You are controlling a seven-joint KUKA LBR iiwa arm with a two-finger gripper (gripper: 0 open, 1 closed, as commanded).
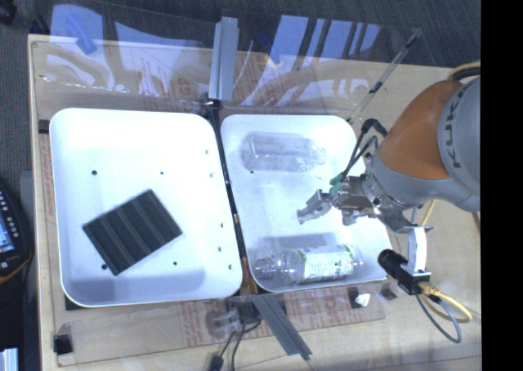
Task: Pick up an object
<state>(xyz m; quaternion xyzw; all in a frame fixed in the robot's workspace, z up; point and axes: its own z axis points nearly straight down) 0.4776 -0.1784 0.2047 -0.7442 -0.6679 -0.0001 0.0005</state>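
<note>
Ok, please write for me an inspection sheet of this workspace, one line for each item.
Surface: wooden bench bearing two shallow white bins, left bin and right bin.
Job's things: clear plastic bottle at the right bin's far end; clear bottle with a green-white label at its near end; dark ribbed rectangular panel in the left bin.
Clutter: nothing seen.
Grippers: claw over the right bin between the bottles, holding nothing.
Cables: yellow cable at the bench's right.
Surroundings: clear screen behind the bins; dark floor.

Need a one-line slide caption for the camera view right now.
Gripper hovers over the right bin between two clear bottles; a dark ridged panel lies in the left bin.
</note>
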